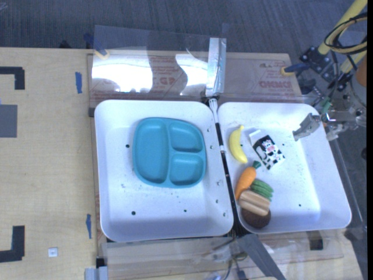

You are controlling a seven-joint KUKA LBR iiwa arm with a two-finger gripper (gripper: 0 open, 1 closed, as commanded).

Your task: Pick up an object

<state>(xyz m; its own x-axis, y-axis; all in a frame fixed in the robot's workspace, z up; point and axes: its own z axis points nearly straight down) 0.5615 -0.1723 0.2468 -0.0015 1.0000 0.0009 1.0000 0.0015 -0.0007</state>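
you'll find the banana [236, 145] in the right bin [303, 209], near its left wall, long axis running up-down, curve bulging left. the bench [41, 174] is pale wood. the left bin [111, 209] holds a blue divided plate [169, 152]. the gripper [304, 128] hangs over the right bin's far corner, holding nothing.

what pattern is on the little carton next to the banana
White with black cow-like patches, seen in the camera view: carton, banana.
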